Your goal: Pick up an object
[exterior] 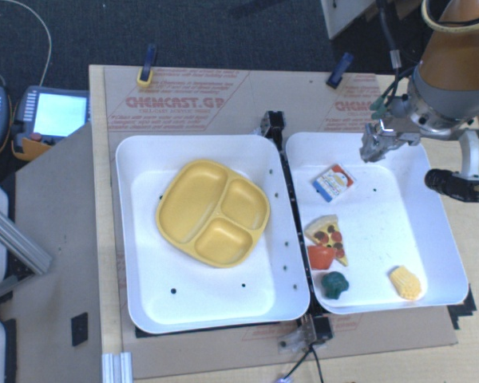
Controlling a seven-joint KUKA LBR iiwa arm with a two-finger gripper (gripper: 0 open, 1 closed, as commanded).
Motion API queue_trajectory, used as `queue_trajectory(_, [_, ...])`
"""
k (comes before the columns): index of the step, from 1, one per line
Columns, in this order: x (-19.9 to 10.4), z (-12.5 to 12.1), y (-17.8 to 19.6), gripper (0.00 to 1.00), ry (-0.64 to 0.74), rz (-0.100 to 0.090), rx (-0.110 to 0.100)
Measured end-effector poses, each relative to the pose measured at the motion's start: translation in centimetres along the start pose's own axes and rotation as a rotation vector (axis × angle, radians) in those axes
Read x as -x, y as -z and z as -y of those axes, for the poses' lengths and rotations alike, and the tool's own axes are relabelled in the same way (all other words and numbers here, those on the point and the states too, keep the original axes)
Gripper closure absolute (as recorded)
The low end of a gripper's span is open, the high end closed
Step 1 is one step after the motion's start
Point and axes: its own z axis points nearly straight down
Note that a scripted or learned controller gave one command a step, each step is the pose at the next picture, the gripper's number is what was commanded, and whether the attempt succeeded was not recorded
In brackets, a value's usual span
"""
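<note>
My gripper (373,148) hangs over the far part of the right bin (431,214), with nothing seen between its fingers. A small blue, white and red carton (332,182) lies just left of and nearer than it. Closer to the front, by the bin's left wall, lie a pizza slice (328,234), a red piece (321,256) and a green broccoli (334,284). A yellow corn cob (406,282) rests near the front right corner.
The left bin (136,214) holds a yellow three-compartment plate (214,212). A black divider clamp (273,124) sits between the bins at the far edge. Cardboard lies under both bins.
</note>
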Motion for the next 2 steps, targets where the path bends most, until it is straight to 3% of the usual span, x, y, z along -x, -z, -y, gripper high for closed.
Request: queue_trajectory(2, [-10.7,0.6,-2.2,1.00,0.002,-0.003,-0.012])
